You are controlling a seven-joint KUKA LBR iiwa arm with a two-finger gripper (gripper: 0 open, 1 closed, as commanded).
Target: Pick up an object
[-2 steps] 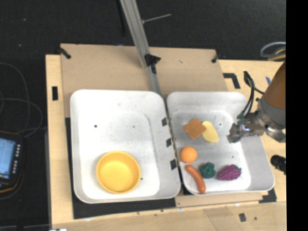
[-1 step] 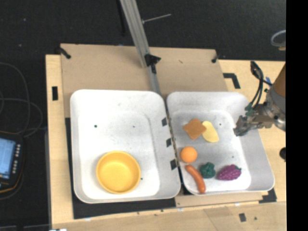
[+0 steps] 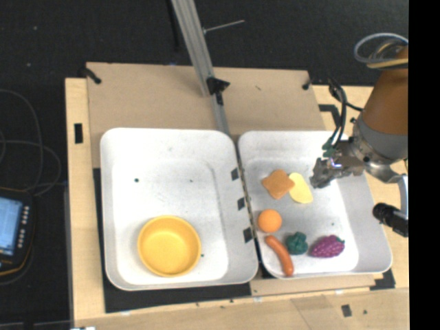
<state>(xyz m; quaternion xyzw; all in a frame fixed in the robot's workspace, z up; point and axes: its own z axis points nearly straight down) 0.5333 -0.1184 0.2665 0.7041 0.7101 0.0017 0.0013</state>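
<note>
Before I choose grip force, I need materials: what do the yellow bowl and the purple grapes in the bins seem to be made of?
Yellow bowl: probably hard plastic, given its uniform colour and smooth, softly glossy surface with a thin rim. Purple grapes: likely moulded plastic or rubber toy food, bumpy and matte; the view is too coarse to tell which.
</note>
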